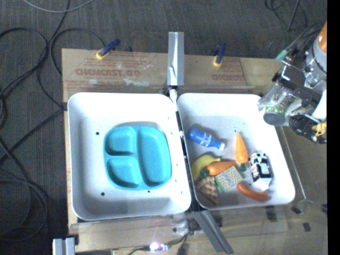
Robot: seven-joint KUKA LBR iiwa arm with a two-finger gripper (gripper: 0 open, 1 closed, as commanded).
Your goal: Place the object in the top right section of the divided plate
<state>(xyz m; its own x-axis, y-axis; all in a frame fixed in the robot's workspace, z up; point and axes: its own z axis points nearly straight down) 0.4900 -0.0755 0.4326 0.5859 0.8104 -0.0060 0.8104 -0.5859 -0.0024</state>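
Left bin holds just the blue divided plate, all 3 sections bare, open room above. Right bin: toys crowd the near half; far half bare. My gripper hangs over its right rim.

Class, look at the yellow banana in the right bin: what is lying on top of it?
An orange carrot lies across the banana, and a checkered cracker sits beside it. The banana's lower end is covered, so what lies beneath cannot be seen.

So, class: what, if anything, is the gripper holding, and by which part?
The gripper seems to hold a small green-and-clear container above the right bin's edge. Which part it grips cannot be told.
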